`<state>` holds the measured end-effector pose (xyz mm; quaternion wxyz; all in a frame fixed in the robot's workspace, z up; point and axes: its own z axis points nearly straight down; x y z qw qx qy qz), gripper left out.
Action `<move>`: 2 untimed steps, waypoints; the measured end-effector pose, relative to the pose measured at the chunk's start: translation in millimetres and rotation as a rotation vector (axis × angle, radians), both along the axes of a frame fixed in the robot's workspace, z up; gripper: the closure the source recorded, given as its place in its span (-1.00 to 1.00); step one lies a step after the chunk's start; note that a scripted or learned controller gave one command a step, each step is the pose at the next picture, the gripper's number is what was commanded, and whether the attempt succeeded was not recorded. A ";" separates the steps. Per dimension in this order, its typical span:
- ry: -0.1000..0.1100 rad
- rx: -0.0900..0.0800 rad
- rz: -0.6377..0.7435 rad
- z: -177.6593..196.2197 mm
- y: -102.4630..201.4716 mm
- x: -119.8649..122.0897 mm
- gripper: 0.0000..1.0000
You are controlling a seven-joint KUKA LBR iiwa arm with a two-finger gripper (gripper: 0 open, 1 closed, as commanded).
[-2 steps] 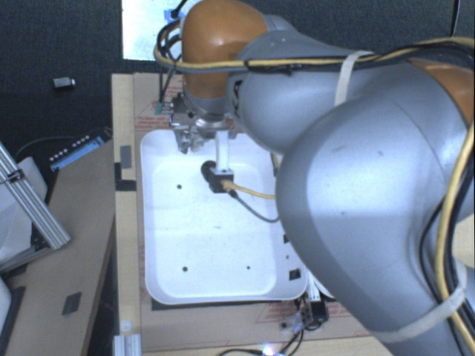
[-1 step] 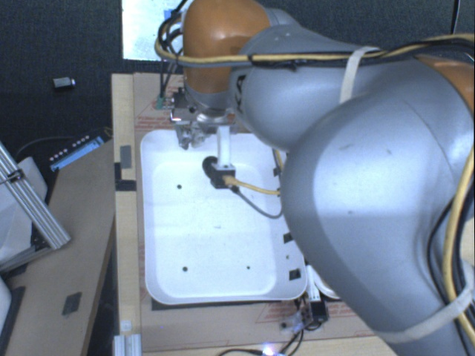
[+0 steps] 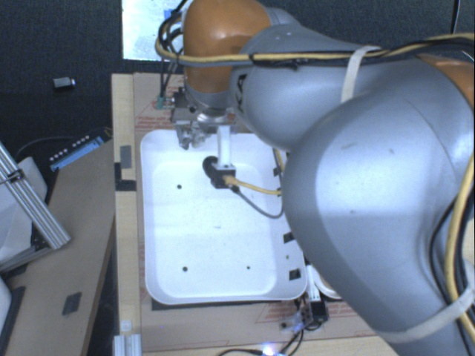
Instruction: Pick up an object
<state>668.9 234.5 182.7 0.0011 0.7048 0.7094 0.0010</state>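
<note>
My gripper (image 3: 210, 153) hangs over the far part of the left white bin (image 3: 171, 265), just above its floor. The orange wrist band (image 3: 215, 32) sits directly above it. A black fitting (image 3: 215, 172) with a yellow cable (image 3: 256, 190) is at the gripper's lower end. The bin floor shows only a few small dark dots (image 3: 179, 187). The bulky grey arm (image 3: 371, 176) covers the right side of the view and hides whatever lies under it.
A sliver of the right bin (image 3: 320, 288) peeks out below the arm. Left of the bench lie a metal rail (image 3: 33, 206) and a blue-black strip (image 3: 74, 150). A white sheet (image 3: 148, 17) hangs behind the bins.
</note>
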 end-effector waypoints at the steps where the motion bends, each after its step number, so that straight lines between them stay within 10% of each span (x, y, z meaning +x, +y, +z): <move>1: 0.001 0.000 0.000 -2.8 -0.1 -0.1 1.00; 2: 0.000 -0.001 0.000 -0.6 -0.2 0.1 1.00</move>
